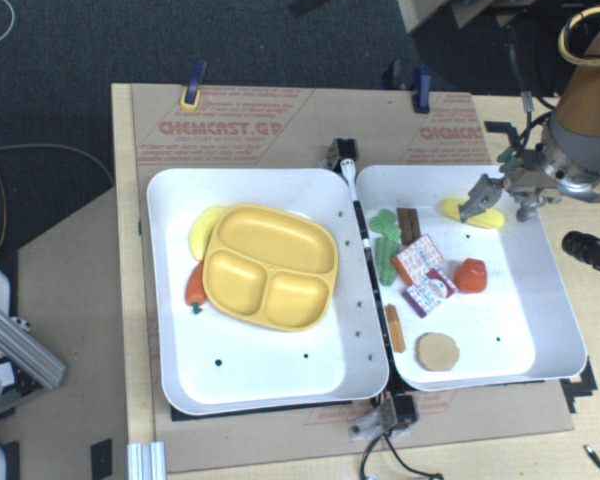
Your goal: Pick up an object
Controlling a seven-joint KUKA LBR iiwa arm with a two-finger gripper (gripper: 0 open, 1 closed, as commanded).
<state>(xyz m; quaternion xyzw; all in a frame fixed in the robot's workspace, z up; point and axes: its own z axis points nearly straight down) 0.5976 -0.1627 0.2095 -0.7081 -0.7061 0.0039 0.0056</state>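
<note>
arm [580, 118] in from three o'clock, orange band above the wrist, grey body beneath; gripper [500, 200] over the right bin [550, 298], up at that bin's one o'clock corner; two fingers spread fairly wide, nothing caught between them; one finger [477, 200] sits right at the yellow banana [472, 213], touching it or just above, hard to call from this slant; banana lying flat near the bin's twelve o'clock rim; down from it, a red tomato [470, 276] at the bin's centre; beside that at nine o'clock a red-and-white packet [423, 273], tilted; a brown bar [408, 225] just above the packet; green veg [385, 243] along the bin's nine o'clock wall; an orange carrot stick [394, 328] at seven o'clock; a tan round cookie [438, 351] at six o'clock, near the rim; over in the left bin [260, 378], a yellow tray [268, 266] with three compartments sits across the middle, tilted; a yellow piece [204, 230] pokes out under its ten o'clock edge; a red-orange pepper [195, 288] lies against its nine o'clock side; both bins rest on a brown board [280, 128] with red lettering, clamped at twelve o'clock.
</note>
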